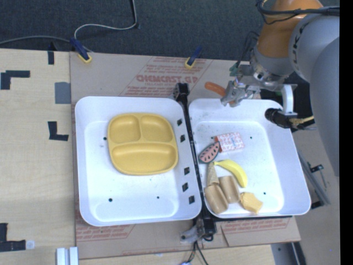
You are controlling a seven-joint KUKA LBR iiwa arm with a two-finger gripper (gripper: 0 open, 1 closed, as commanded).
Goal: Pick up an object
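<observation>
My gripper (231, 97) hangs over the far rim of the right bin (287, 164), near its back left corner. A small orange carrot-like piece (214, 86) pokes out to the left of the gripper, level with the cardboard behind the bin; its right end is hidden by the gripper, so I cannot tell whether it is held. In the right bin lie a pink-and-white packet (229, 142), a reddish-brown oval piece (208, 152), a banana (234, 171), tan bread-like pieces (220, 193) and a yellow block (251, 202).
The left bin (88, 164) holds a yellow divided plate (143, 143). A black divider (186, 142) runs between the bins. A black fitting (276, 116) sits on the right bin's far right rim. The arm's grey body (325, 65) fills the upper right.
</observation>
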